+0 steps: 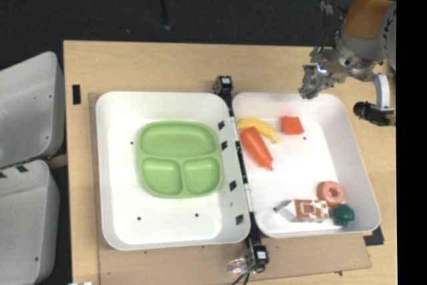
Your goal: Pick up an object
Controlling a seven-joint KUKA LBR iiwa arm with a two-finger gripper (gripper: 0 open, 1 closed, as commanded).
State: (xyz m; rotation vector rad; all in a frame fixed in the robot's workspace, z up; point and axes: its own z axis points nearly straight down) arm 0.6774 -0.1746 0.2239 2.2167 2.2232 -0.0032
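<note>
Gripper point(311, 87) hangs over the right bin's point(333, 163) far rim, at about 1 o'clock from bin centre; whether open or shut: cannot tell. Nothing seen in its grasp.

Right bin contents: orange carrot point(257, 147) at 10 o'clock, touching a yellow banana point(261, 128); orange block point(291, 125) at 12; pink donut point(331, 193), green piece point(343, 214) and a red-and-white carton point(303, 210) at 5, print unreadable.

Left bin point(120, 210) holds a green divided plate point(179, 158).

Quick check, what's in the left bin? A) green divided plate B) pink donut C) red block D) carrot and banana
A: the green divided plate lies alone in the left bin; the carrot, banana, donut and red block are all in the right bin.
</note>
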